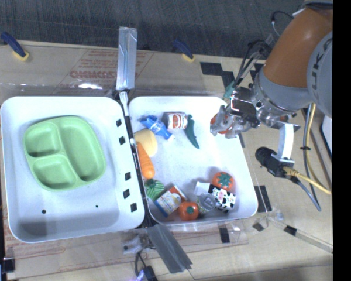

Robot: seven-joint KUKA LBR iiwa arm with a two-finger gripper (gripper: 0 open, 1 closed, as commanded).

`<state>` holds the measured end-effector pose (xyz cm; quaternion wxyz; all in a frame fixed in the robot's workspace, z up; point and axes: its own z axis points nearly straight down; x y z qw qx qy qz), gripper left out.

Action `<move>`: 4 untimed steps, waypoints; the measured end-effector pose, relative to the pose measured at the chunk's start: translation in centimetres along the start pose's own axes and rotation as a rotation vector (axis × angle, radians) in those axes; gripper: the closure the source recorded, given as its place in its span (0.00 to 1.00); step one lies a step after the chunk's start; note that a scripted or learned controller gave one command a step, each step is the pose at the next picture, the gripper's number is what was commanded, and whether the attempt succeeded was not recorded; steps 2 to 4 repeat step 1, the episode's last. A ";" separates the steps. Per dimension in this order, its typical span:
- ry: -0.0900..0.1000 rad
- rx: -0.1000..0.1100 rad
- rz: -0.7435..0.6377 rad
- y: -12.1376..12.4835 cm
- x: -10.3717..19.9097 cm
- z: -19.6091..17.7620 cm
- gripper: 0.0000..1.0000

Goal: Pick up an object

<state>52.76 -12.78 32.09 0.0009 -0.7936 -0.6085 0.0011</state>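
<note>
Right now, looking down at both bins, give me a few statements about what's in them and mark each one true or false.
1. The green divided tray lies in the left bin. True.
2. The carrot lies along the right bin's left wall. True.
3. The tool hangs over the left bin. False: it is at the upper right edge of the right bin.
4. The tomato sits on the green divided tray. False: it lies near the right bin's front wall.
5. The green pepper lies in the right bin. True.
</note>
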 end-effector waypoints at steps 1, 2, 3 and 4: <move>-0.002 0.008 0.124 2.3 8.0 4.7 1.00; -0.002 0.008 0.124 2.3 8.0 4.7 1.00; -0.002 0.008 0.124 2.3 8.0 4.7 1.00; -0.002 0.008 0.124 2.3 8.0 4.7 1.00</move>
